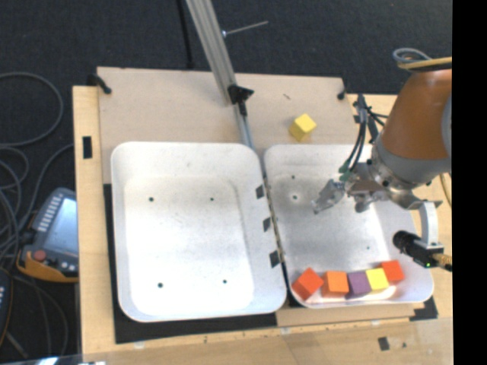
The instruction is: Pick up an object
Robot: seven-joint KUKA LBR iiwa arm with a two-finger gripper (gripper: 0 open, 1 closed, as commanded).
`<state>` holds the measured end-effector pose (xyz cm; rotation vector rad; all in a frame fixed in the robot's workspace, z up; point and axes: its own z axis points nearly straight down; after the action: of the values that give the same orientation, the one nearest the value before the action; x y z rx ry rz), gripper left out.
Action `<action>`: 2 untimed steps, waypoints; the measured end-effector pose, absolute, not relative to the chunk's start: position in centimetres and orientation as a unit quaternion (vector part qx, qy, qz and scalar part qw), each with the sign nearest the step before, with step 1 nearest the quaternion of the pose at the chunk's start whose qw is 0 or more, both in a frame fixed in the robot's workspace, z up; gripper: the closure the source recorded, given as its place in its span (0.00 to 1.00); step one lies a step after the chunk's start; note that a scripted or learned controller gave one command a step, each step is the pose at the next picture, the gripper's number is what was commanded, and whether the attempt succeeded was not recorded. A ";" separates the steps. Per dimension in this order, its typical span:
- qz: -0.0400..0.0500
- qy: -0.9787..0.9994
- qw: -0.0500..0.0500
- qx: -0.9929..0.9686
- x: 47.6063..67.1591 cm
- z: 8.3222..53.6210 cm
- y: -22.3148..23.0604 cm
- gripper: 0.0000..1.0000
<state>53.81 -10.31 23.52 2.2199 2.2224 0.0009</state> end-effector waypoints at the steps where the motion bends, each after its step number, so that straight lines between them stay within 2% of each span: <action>1: -0.001 0.709 -0.003 0.705 48.4 19.4 -3.6 0.00; 2: 0.001 0.710 -0.001 0.704 48.4 19.6 4.3 0.00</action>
<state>48.42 4.25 19.63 2.2124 2.2336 0.0038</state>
